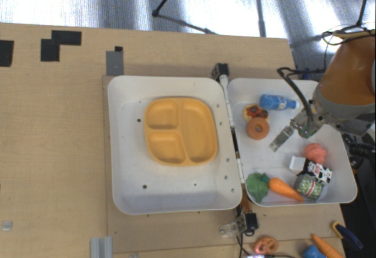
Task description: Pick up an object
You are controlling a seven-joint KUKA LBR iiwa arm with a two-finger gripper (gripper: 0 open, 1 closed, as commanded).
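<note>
i am reaching in from the right edge of the frame, my grey arm with its orange band point(352, 69) slanting down so that my two-finger claw point(281, 139) is hanging over the middle of the right-hand shallow white bin point(346, 192), where the loose toys are lying. whether my claw is spread or clenched i cannot tell from here, and nothing is showing in it. i am judging that i am placed this way because the pickable things are all gathered in this bin, while the left-hand white bin point(126, 192) is only bearing a yellow plastic divided plate point(179, 130) in the centre-left of the frame. the nearest candidate, i think, is the small orange ring-shaped toy point(258, 128), lying flat just up and left of my claw, round, so it is offering no real long axis. above it a blue plastic bottle point(277, 102) is lying on its side, its long axis running left to right with what looks like its cap end toward the right. toward the lower middle of the frame an orange toy carrot with green leaves point(276, 187) is lying with its long axis slanting, leaves to the left and tip down-right. a pink ball point(315, 151) is resting right of my claw.
</note>
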